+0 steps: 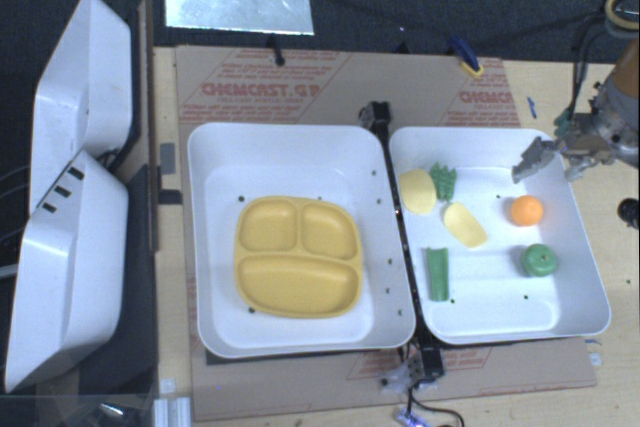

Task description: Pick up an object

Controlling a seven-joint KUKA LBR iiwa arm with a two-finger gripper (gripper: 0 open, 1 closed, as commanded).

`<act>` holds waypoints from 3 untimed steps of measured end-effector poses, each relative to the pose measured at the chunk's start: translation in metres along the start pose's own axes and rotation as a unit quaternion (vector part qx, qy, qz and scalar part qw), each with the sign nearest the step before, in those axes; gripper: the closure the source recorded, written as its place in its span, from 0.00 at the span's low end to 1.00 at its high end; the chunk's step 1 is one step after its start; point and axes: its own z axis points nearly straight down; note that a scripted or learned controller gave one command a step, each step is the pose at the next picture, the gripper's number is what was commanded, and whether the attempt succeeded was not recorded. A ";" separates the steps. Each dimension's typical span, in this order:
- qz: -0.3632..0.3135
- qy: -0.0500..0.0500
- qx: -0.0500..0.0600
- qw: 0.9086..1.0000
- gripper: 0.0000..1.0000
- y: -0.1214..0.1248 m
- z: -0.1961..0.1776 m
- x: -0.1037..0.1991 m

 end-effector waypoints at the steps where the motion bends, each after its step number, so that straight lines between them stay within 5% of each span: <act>1: 0.000 0.000 -0.001 1.000 1.00 0.000 -0.011 0.000; 3: -0.002 0.000 0.000 1.000 1.00 0.039 -0.040 0.082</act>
